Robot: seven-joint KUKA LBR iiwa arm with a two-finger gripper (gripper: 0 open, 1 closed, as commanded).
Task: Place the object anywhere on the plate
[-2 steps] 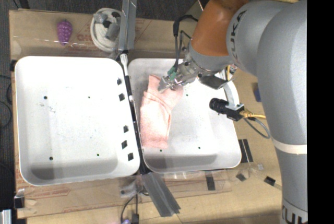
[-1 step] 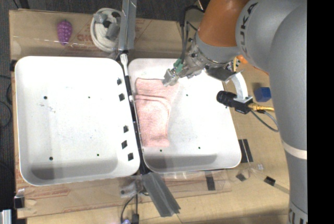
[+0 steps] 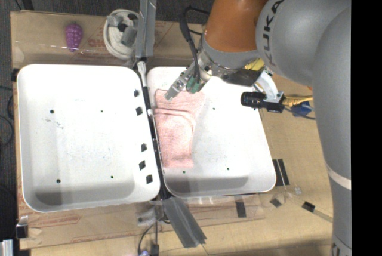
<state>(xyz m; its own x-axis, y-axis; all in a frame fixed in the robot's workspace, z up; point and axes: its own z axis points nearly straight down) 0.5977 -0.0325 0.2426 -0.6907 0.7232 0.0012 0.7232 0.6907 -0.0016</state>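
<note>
purple grape bunch (image 3: 73, 36) behind bins, cable coil (image 3: 119, 31) nearby

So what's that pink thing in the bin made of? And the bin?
The pink thing looks like soft cloth, maybe a towel: fuzzy, matte and lying limp and flat. The right bin looks like smooth white plastic, with rounded corners and a slight sheen.

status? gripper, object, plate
Gripper over the right bin's back-left corner, fingers unclear. Pink cloth lies along that bin's left side. Can't make out a plate. Purple object on bench outside bins.

Grey arm (image 3: 310, 16), orange band (image 3: 236, 13), black KUKA lettering, blk cable.
</note>
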